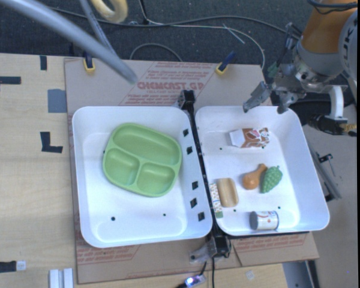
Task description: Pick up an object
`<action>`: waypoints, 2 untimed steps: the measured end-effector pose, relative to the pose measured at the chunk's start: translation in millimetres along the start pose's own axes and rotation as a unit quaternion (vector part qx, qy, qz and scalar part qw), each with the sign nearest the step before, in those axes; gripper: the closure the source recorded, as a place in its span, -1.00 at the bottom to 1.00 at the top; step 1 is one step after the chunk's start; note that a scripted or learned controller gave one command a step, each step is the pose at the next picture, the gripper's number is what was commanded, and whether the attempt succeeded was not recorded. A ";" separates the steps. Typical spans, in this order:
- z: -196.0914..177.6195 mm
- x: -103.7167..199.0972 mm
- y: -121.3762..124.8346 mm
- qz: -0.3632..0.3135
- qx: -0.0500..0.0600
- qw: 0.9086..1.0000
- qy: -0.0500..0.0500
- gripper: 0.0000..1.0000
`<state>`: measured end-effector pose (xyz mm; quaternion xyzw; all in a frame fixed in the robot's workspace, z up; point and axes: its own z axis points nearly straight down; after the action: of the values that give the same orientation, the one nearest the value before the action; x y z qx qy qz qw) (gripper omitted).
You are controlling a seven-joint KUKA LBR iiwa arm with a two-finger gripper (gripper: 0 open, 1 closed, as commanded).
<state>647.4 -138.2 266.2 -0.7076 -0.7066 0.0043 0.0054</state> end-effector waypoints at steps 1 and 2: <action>-7.8 0.4 1.9 -0.002 -0.006 1.000 -0.001 -1.00; 56.7 -1.8 1.7 -0.001 -0.004 1.000 -0.001 -1.00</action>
<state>648.4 -139.9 209.5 -0.7069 -0.7073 0.0027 0.0020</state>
